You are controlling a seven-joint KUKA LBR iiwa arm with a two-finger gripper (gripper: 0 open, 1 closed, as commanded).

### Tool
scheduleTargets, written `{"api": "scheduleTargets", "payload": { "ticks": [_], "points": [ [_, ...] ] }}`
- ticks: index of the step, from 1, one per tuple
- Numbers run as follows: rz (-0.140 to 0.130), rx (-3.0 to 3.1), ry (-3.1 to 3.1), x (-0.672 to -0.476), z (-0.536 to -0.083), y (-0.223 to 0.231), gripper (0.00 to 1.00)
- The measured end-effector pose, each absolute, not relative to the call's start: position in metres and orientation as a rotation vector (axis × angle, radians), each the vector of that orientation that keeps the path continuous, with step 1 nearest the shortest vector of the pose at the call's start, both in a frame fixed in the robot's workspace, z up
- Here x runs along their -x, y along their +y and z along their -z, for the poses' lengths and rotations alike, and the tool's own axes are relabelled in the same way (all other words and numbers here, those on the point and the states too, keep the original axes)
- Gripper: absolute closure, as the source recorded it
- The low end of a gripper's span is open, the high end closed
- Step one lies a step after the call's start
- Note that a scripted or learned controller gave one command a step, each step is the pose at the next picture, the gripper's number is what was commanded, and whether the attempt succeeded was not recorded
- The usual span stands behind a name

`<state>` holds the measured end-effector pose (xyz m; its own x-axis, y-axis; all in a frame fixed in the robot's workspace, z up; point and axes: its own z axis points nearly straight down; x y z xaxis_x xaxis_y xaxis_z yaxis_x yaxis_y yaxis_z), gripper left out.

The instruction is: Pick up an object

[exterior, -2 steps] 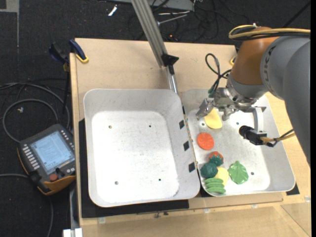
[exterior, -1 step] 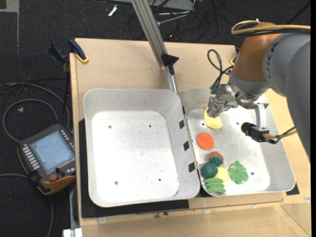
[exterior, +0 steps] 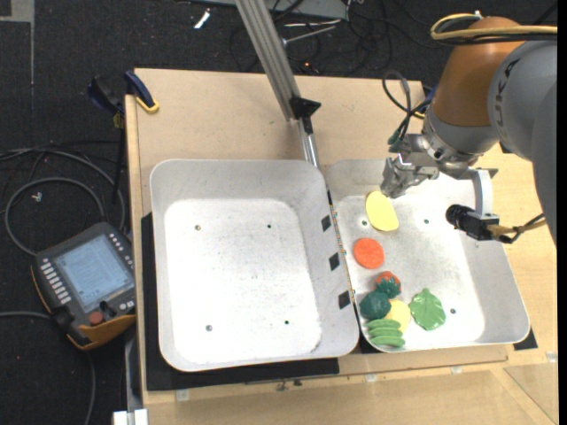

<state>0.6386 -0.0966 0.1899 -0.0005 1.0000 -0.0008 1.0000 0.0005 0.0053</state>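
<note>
I hold the claw (exterior: 396, 184) just above the yellow piece (exterior: 382, 212); its opening I cannot tell; I judge a centred, straight descent best, avoiding the orange disc (exterior: 369, 253) beyond

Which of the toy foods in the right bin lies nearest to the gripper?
The pale yellow piece, just under the gripper; the orange round one and the green ones lie farther down.

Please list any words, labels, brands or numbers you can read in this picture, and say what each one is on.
"KU", the visible part of larger lettering running down the grey arm.
Handheld controller beside the bench: its screen shows content, too small and blurred to read.
Nothing readable elsewhere.
</note>
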Motion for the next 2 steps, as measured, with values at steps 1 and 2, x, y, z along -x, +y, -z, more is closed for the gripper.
{"api": "scheduleTargets", "payload": {
  "ticks": [1,2],
  "points": [
    [-0.006,-2.215,2.219,-0.640,-0.239,-0.097,1.00],
    [-0.002,-2.214,2.231,-0.636,-0.238,-0.047,1.00]
  ]
}}
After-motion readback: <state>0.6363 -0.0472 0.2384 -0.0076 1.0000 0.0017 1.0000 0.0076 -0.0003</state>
